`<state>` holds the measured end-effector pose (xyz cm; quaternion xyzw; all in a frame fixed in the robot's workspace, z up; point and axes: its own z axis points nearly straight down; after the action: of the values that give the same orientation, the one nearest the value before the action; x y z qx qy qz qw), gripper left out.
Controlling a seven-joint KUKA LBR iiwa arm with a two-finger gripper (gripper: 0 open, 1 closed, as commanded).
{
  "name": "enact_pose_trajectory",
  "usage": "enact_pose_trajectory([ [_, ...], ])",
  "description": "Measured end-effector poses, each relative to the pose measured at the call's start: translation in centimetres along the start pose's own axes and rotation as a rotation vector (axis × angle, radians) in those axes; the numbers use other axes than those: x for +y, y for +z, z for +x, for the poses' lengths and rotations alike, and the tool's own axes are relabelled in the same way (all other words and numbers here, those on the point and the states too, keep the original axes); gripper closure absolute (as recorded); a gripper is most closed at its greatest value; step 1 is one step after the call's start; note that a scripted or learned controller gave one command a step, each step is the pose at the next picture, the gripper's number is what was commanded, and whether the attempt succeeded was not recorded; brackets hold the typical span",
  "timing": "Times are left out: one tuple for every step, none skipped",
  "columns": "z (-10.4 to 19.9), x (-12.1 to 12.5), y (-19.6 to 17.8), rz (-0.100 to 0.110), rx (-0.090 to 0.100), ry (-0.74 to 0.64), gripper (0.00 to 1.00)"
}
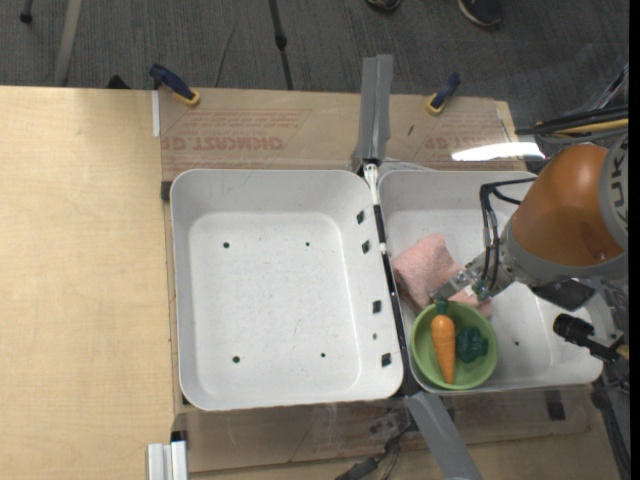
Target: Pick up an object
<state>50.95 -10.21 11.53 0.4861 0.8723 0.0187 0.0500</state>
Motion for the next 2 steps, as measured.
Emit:
enact_pose_trajectory([
  [-0.52, -0.5, 0.05, 0.004, 0.002, 0.064, 0.0],
  [0.04, -0.98, 0.48, 0.025, 0.01, 0.309, 0.0],
])
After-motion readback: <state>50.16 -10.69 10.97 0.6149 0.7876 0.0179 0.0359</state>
